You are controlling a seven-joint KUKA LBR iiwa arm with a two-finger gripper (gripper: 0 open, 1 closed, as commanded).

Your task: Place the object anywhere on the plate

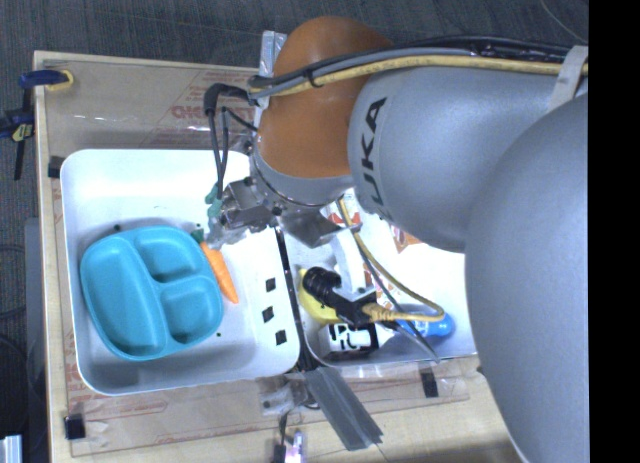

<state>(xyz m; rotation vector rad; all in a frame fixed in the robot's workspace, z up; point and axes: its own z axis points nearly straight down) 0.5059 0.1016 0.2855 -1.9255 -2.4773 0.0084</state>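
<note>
A blue divided plate (150, 291) lies in the left bin (110, 176), toward its front left. An orange carrot (222, 273) lies slanted just off the plate's right rim, its upper end right under my gripper (222, 221). The gripper hangs over the left bin near the divider between the bins, above the plate's far right corner. The wrist hides the spot where gripper and carrot meet, so a grasp cannot be made out.
The right bin (455, 351) holds a yellow object (316, 301), a black-and-white packet (350, 337) and a blue object (437, 328), mostly under the arm. The large grey arm covers the right side of the bench.
</note>
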